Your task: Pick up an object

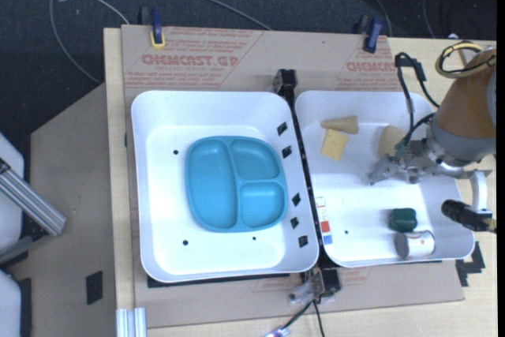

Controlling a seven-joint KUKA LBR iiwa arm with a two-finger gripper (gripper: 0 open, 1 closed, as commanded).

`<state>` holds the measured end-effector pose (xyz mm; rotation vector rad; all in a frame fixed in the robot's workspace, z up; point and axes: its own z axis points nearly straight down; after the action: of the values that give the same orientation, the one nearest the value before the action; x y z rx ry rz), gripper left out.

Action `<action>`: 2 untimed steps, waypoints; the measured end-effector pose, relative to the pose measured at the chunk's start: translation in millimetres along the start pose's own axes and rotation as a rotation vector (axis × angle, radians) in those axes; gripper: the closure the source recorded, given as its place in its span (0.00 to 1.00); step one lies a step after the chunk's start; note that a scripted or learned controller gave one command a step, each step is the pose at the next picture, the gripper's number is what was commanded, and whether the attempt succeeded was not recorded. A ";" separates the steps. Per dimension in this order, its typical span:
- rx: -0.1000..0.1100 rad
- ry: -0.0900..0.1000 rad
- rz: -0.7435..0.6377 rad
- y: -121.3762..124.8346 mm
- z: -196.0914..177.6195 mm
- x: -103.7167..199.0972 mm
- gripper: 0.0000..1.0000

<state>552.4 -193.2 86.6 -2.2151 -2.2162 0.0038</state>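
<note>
The bench [197, 59] is lying under everything, its tan board carrying red lettering and two blue clamps at the far edge. On it the two white bins are sitting side by side, touching along a line of black clips. The left bin [158, 233] is holding a blue divided plate [235, 183] — three compartments, lying flat near the bin's middle. The right bin [355, 252] is holding the smaller things.

The arm [467, 110] is reaching in from the right, its orange band showing above the grey wrist, and it is hanging over the right bin's far right part. The gripper [392, 170] is sitting low over the bin floor, its metal fingers pointing left; whether the jaws are apart or together I cannot tell, and nothing is showing between them.

Among the loose things, a pale tan piece [389, 140] is lying just beyond the gripper, partly hidden by the wrist. A tan wedge [340, 125] is resting near the bin's far wall, and a yellow block [334, 144] is lying just beside it, toward the near side. Well apart from these, near the front right corner, a dark green object [403, 219] is sitting — and a small white and grey cylinder [416, 243] is lying on its side right in front of it.
</note>
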 end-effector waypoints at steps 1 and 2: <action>-0.008 -0.003 0.000 2.2 -15.3 -0.9 1.00; -0.013 -0.006 0.001 7.0 -68.5 -10.9 1.00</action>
<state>559.9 -204.4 154.9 -2.2255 -2.2254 -0.0038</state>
